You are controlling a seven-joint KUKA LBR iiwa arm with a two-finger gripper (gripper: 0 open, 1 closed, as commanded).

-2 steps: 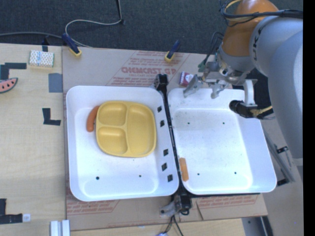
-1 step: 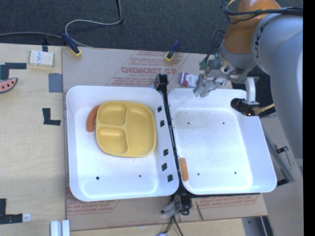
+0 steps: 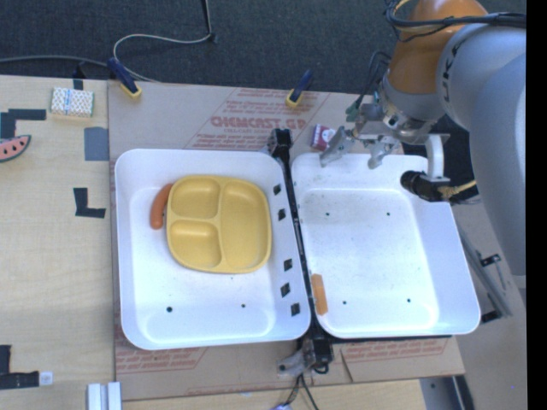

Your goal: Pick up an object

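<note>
A yellow divided plate (image 3: 218,223) lies in the left bin (image 3: 205,330), with an orange sausage-shaped piece (image 3: 157,207) tucked against its left edge. A small orange piece (image 3: 319,294) lies at the left wall of the right bin (image 3: 402,319). My gripper (image 3: 354,155) hangs over the back rim of the right bin, fingers (image 3: 334,150) spread open with nothing between them. It is far from all three objects.
A small red and white packet (image 3: 321,135) lies on the cardboard just behind the bins, left of the gripper. Two blue and yellow clamps (image 3: 125,77) hold the cardboard's back edge. A sponge (image 3: 72,102) and a watermelon slice toy (image 3: 12,148) sit far left.
</note>
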